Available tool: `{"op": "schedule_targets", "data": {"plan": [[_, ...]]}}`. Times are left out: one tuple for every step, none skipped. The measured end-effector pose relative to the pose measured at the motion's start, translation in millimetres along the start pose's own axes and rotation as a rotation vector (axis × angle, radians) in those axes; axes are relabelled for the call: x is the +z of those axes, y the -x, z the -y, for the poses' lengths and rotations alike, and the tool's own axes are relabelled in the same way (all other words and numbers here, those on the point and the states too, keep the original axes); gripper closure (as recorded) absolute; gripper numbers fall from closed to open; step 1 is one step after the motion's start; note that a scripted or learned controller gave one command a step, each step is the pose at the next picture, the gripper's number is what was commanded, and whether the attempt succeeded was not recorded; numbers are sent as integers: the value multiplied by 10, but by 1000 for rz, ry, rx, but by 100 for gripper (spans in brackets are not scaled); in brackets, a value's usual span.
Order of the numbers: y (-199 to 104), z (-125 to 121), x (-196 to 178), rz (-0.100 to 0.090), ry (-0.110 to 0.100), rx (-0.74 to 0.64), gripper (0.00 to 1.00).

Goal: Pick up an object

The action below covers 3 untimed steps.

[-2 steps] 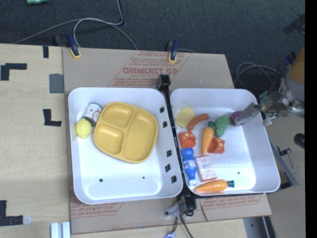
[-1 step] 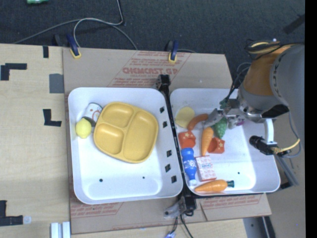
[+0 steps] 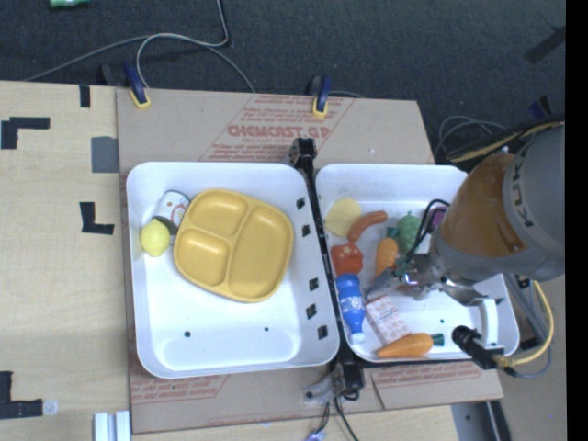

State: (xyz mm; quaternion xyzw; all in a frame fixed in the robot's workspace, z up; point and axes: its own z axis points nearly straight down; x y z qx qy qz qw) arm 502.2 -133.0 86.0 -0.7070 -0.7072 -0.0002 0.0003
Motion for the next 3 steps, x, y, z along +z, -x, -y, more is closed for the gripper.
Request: {"op": "schedule_targets", "data": {"plan": [[42, -402, -2, 1, 3, -1, 0], [-394, -824, -1, 2, 5, -3, 0], [-388, -820, -97, 3, 3, -3, 100]]}}
